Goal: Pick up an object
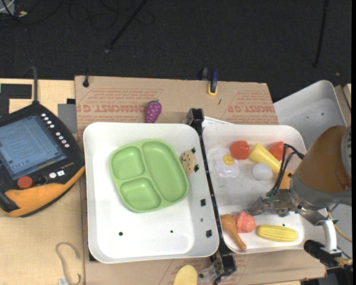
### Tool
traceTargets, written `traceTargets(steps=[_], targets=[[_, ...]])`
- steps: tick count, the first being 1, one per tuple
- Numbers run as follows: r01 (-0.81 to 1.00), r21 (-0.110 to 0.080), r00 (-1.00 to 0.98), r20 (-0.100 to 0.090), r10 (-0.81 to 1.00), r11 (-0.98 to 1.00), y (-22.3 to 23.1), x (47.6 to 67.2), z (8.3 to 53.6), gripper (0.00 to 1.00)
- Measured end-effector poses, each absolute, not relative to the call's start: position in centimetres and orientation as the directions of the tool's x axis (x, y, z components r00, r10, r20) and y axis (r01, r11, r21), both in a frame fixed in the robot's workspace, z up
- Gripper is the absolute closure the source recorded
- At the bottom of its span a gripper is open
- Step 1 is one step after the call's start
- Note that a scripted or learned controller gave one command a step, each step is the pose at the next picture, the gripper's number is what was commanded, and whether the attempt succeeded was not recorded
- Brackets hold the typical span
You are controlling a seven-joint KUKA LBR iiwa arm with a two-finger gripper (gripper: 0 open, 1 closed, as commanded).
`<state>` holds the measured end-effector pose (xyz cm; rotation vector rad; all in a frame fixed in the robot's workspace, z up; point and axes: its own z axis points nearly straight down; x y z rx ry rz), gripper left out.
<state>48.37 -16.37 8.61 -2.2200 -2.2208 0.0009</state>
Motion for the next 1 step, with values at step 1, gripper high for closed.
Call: traceTargets(steps=[1], targets=[[1.0, -0.001, 0.005, 0.001, 1.0, -0.005, -16.54, 48.37, 9.8, 1.0]])
